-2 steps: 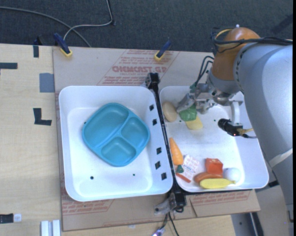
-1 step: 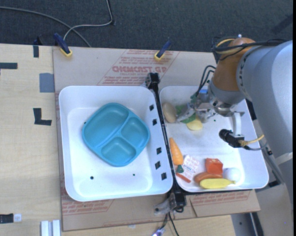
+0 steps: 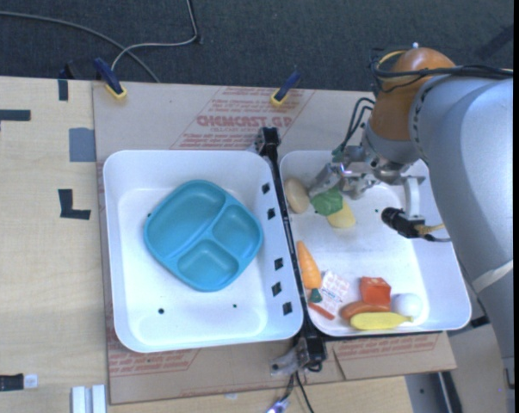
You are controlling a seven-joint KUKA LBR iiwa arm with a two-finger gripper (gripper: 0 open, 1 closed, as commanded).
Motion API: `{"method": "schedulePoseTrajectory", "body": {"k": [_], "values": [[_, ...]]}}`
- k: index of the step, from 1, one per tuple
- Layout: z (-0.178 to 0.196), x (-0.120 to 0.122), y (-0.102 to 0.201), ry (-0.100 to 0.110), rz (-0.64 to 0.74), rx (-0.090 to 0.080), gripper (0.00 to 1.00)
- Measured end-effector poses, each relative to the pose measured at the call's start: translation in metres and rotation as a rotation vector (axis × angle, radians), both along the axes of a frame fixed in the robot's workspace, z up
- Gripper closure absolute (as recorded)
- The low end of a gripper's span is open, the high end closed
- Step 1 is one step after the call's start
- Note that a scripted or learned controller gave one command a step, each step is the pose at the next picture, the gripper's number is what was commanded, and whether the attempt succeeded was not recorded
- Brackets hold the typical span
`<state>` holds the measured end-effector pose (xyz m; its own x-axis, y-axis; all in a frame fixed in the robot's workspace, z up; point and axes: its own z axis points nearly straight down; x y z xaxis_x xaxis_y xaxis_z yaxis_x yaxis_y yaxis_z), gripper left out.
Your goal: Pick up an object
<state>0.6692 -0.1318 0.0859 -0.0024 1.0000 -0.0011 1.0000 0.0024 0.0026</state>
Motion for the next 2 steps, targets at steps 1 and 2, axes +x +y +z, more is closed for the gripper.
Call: {"method": "schedulePoseTrajectory", "body": {"k": [1,2], "values": [[0.000,-0.028,0.003,0.000,-0.002,-0.001,0.00],[0.011,-0.027,0.003,-0.002,-0.001,-0.002,1.00]]}}
